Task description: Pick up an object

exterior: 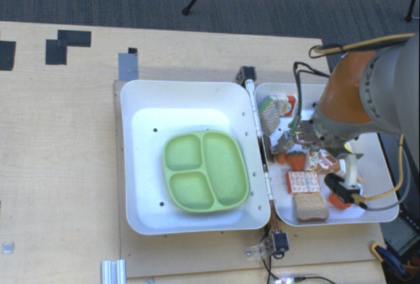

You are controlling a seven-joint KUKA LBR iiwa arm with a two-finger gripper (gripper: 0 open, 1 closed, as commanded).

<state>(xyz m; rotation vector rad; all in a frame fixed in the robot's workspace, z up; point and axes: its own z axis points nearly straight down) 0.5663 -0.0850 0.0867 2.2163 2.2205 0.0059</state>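
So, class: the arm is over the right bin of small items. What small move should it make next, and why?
Probably lower straight down a little: the gripper hangs over the cluttered right bin, above the orange piece, and nothing can be seen held yet.

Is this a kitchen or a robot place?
Probably a robot lab, not a kitchen. A grey arm reaches over two white bins on a bench. One bin holds a green tray, the other toy food.

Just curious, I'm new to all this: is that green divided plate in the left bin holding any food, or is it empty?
Empty. The green plate lies flat in the left bin, and all three compartments show bare green.
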